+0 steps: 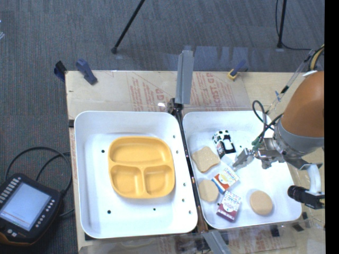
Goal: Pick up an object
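- Looking down at a slant on a cardboard-topped counter (137, 89) carrying two shallow white bins side by side.
- Left white bin (90, 142): holds a yellow three-compartment plastic tray (142, 166), sitting roughly in the middle, flat on the bin floor.
- Right white bin (212, 120): holds all the small pick candidates.
- Black-and-white cow-patterned toy (224, 142) in the upper middle of the right bin.
- Tan toast-shaped slice (205, 158) just left of and below the cow toy, near the bin's left wall.
- Small white-and-orange carton (226, 178) below the toast slice, tilted.
- Round tan cookie-like disc (208, 190) left of that carton, close to the left wall.
- Red-and-white snack packet (229, 205) at the bottom, just beside the carton's lower end.
- Round tan bun-like disc (261, 202) lower right, apart from the packet.
- Grey arm with orange band (303, 110) reaches in from the right over the right bin.
- End effector (244, 158) sits just above and right of the white-and-orange carton, right of the toast slice; fingers point left and down.
- Can't tell whether it is released or clenched, too small and blurred. Nothing visible between the fingers.
- Black handheld pendant with a screen (26, 205) lies on the floor left of the counter, cable attached.
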`<action>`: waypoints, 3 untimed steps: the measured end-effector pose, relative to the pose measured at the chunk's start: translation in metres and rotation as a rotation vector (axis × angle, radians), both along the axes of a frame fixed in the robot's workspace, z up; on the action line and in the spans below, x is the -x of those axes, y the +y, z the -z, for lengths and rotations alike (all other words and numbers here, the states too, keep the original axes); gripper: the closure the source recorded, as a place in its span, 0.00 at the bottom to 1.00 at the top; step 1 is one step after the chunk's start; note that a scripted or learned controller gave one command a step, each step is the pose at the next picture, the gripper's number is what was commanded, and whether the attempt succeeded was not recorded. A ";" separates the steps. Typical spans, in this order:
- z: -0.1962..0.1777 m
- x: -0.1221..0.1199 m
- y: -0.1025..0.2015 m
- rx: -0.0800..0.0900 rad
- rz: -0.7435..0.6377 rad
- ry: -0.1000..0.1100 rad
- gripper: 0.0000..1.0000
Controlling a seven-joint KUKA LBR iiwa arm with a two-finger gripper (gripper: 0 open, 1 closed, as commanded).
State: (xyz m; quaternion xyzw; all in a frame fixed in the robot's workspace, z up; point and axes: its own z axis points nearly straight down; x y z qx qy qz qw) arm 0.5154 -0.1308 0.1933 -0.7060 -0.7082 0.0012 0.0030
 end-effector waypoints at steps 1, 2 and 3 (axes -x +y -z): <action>0.106 -0.019 0.025 0.001 0.027 -0.004 0.00; 0.098 -0.019 0.024 -0.001 0.034 0.000 1.00; 0.007 -0.116 0.087 0.003 0.054 -0.003 1.00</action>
